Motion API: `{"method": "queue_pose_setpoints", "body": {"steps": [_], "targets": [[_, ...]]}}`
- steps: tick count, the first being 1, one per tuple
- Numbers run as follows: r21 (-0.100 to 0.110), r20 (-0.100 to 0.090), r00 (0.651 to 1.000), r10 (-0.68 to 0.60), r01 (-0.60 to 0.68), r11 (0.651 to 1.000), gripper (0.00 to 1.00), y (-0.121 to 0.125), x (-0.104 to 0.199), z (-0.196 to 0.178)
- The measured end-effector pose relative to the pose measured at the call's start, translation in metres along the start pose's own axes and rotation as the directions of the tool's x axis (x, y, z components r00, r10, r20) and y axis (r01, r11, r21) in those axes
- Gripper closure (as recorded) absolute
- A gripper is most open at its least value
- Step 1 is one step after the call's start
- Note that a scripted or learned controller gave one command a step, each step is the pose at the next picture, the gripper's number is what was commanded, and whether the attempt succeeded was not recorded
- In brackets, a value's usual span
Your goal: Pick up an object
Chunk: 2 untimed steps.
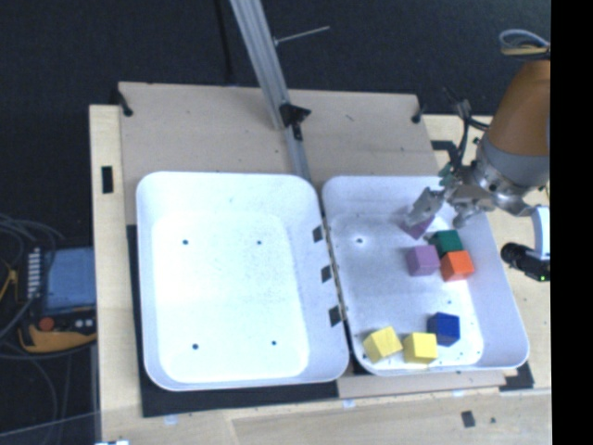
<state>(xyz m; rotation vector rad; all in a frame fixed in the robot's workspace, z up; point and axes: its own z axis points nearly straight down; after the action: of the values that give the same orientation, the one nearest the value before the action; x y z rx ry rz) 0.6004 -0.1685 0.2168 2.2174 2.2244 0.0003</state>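
Arm point(519, 119) in from 3 o'clock, tool point(435, 207) low over right bin point(371, 276), at the bin's 1 o'clock. Purple block point(416, 219) between the fingers, tilted, apparently raised off the bin floor; tool clamped on it. Second purple block point(422, 260) just at 6 o'clock of the held one, flat on the floor. Green block point(448, 241) and orange block point(457, 265) touching, just at 3 o'clock of that second purple. Blue block point(445, 327) toward the bin's 5 o'clock. Two yellow blocks point(382, 344) point(420, 346) side by side at the 6 o'clock edge, near the blue. Left bin point(232, 276) alongside on the tabletop point(185, 128), at 9 o'clock of right bin.
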Motion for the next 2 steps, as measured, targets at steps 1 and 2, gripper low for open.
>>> {"method": "queue_pose_setpoints", "body": {"steps": [1,2], "targets": [[0.0,0.0,1.0,0.0,0.0,1.0,0.0,0.0,0.0,0.0],[0.004,0.001,1.0,0.001,-0.001,1.0,0.0,0.003,0.0,0.043]]}}
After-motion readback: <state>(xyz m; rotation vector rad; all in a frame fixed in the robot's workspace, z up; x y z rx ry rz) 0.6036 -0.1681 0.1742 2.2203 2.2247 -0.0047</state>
